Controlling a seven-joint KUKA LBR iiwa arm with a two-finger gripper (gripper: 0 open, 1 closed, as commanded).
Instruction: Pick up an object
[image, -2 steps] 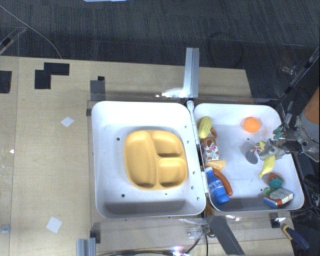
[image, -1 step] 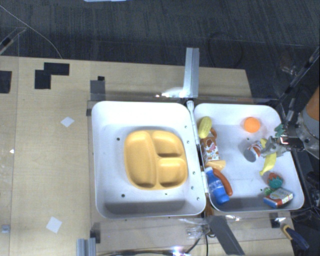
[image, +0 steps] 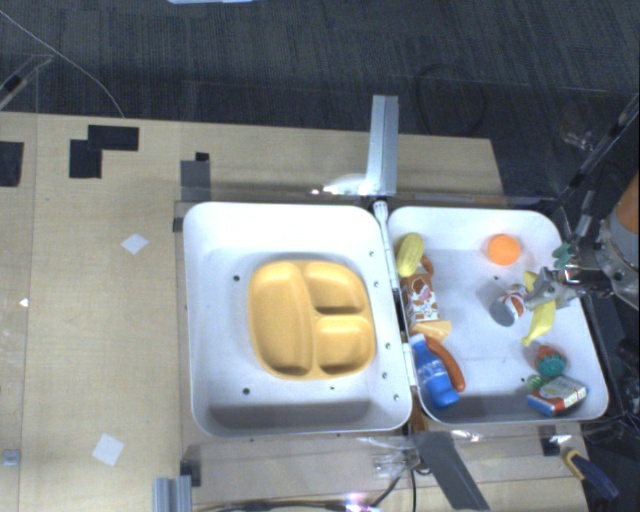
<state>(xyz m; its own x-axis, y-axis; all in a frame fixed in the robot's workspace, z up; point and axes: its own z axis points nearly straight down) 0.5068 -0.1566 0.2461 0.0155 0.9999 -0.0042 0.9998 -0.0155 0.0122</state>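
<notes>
My gripper reaches in from the right over the right bin, at its right side. It hovers just above a yellow banana and beside a grey and red can. An orange ball lies a little to the upper left of the gripper. I see nothing held by the gripper.
Along the right bin's left wall lie a yellow corn cob, a small carton, a cheese wedge, a blue bottle and a hot dog. A teal and red toy and a small box sit at the front right. The left bin holds a yellow divided plate.
</notes>
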